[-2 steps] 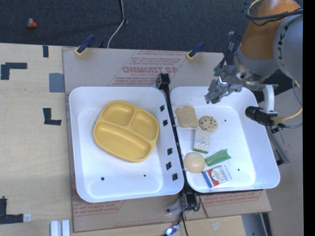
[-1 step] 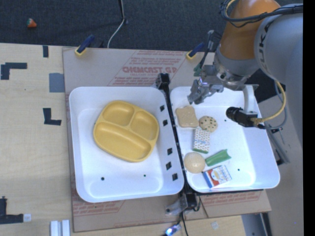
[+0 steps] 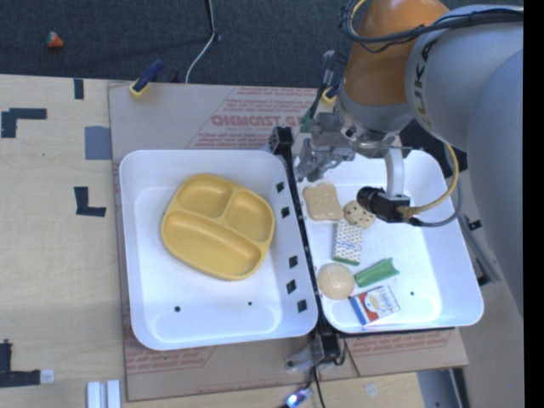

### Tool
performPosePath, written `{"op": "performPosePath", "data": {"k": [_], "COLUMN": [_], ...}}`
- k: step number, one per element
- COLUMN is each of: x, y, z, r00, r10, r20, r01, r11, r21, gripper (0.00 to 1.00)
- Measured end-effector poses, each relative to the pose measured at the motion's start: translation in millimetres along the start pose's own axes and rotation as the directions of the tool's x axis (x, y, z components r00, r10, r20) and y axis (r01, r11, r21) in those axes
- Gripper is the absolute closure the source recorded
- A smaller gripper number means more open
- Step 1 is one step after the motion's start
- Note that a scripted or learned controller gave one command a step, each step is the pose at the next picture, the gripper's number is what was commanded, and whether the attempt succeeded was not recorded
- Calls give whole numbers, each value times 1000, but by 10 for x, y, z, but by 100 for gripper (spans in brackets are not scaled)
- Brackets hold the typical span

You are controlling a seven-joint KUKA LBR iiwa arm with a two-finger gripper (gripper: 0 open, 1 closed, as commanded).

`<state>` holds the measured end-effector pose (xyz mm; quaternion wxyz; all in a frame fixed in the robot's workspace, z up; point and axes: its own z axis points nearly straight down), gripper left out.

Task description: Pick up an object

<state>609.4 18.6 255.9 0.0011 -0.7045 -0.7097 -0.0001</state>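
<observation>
My gripper point(image 3: 313, 167) hangs low over the back left corner of the right bin point(image 3: 442, 300), just behind a tan cracker-like piece point(image 3: 322, 201). Nothing shows between its fingers. In front of the cracker lie a spotted beige block point(image 3: 359, 216), a white and blue packet point(image 3: 348, 242), a round cream bun point(image 3: 336, 280), a green stick point(image 3: 376, 271) and a small red, white and blue card point(image 3: 375, 303). A yellow divided plate point(image 3: 219, 225) rests in the left bin point(image 3: 144, 304).
A black divider rail point(image 3: 295, 228) with clips runs between the two bins. The arm's grey body and orange band fill the upper right, with a black cable looping over the right bin. Cardboard lies under both bins.
</observation>
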Motion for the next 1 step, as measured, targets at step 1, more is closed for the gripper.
{"op": "performPosePath", "data": {"k": [1], "x": [501], "y": [-167], "z": [140], "r00": [1000], "r10": [2], "r20": [1], "r01": [-2], "r11": [1000], "r21": [2], "gripper": [100]}}
